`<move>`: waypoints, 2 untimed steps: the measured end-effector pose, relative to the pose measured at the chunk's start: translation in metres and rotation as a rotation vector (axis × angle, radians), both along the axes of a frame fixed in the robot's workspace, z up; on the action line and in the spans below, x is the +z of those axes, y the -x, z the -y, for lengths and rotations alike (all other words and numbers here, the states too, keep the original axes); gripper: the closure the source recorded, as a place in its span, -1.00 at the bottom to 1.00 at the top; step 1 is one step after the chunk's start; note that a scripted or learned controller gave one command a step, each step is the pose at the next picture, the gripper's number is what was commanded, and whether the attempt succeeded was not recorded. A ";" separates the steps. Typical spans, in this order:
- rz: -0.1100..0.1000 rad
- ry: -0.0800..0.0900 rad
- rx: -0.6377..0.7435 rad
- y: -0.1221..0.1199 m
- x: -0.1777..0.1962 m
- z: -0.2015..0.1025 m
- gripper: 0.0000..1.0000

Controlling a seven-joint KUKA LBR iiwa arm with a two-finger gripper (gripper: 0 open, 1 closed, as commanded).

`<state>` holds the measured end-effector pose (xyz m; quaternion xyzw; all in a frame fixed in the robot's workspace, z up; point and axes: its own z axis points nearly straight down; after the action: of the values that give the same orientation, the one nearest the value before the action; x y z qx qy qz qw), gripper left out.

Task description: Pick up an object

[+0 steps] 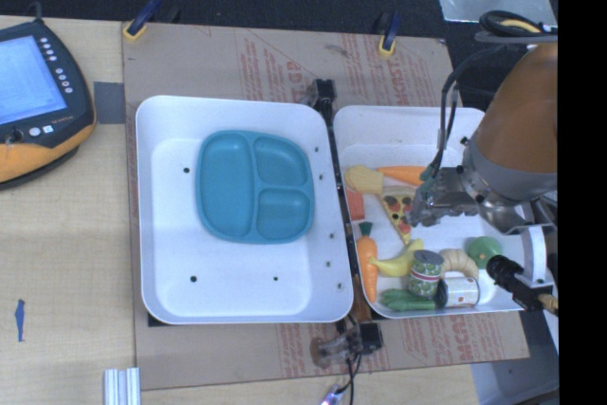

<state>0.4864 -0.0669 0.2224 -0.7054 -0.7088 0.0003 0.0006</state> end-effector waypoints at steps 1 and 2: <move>-0.001 0.000 0.000 0.000 0.000 0.000 -1.00; -0.005 0.000 0.000 0.012 -0.125 0.056 -1.00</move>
<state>0.4746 -0.1225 0.0976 -0.7055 -0.7087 0.0022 0.0025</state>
